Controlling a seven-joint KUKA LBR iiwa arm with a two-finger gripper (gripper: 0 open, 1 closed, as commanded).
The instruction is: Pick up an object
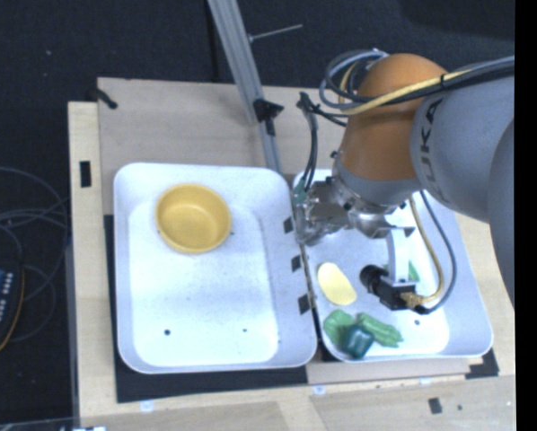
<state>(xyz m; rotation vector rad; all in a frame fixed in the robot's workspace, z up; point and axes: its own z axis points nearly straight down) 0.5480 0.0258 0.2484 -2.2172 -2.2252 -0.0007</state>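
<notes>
A yellow bowl point(194, 218) sits upright in the back left part of the left bin point(206, 330). In the right bin point(448, 335) lie a pale yellow oval piece point(336, 285) and, nearer the front edge, a cluster of green pieces point(360, 330). My gripper point(310, 221) hangs low over the right bin's left wall, just behind the yellow oval piece, under the orange wrist band. I see nothing between its fingers.
A grey metal pole point(242, 65) slants up from between the bins toward the back. The arm's bulk covers the back half of the right bin. The wooden bench edge point(89, 241) runs along the left.
</notes>
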